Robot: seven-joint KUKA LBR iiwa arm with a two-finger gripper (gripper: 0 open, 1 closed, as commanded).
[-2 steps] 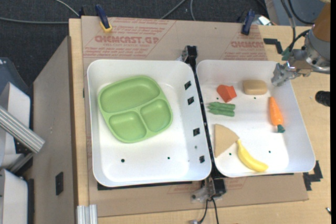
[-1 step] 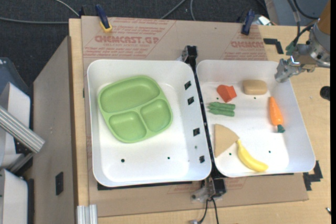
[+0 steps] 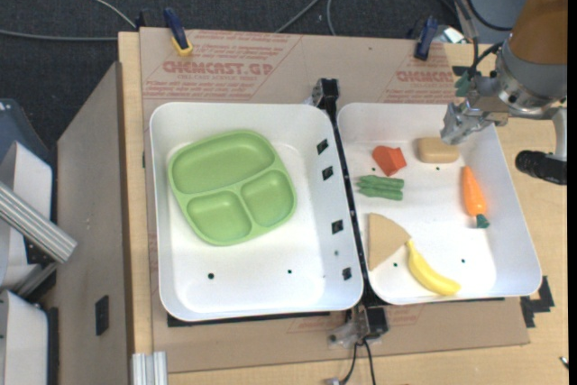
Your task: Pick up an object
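The gripper (image 3: 457,127) hangs just above the far right end of the tan bread roll (image 3: 437,151), which lies in the right bin (image 3: 518,221) just right of the red block (image 3: 389,160), long axis across the bin; whether it is open or closed I cannot tell.

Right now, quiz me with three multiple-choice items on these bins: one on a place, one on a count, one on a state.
1. Where does the green divided plate lie?
A. left bin
B. right bin
C. on the cardboard

2. How many compartments does that plate have?
A. two
B. three
C. four

3. How does the gripper stand to the tan block?
A. far off over the left bin
B. just above it at the right bin's far side
C. lifting it high

Key: 1 A, it rests on the left bin floor. 2 B, one long section and two smaller ones. 3 B, the block lies on the right bin under the gripper.
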